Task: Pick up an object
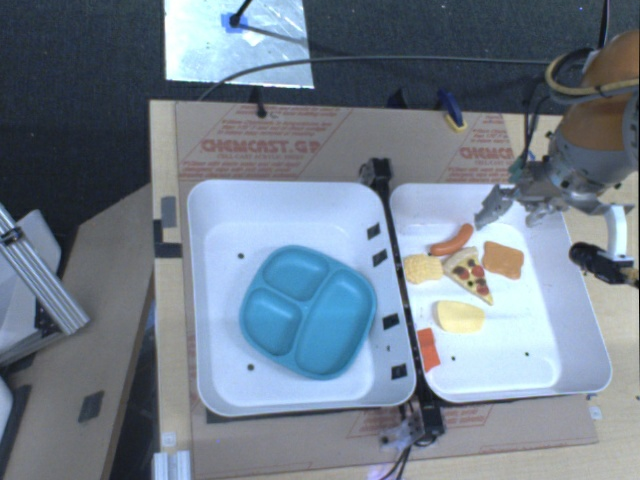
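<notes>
"CHEMCAST GP" on brown board [262, 146]

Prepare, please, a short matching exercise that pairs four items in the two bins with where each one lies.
Items:
1. blue divided plate
2. sausage
3. pizza slice
4. orange block

Places:
A. right bin, at its left wall, nearest the front edge
B. left bin
C. right bin, between the corn cob and the toast
D. right bin, farthest back of the food

Pairs: 1-B, 2-D, 3-C, 4-A
</notes>
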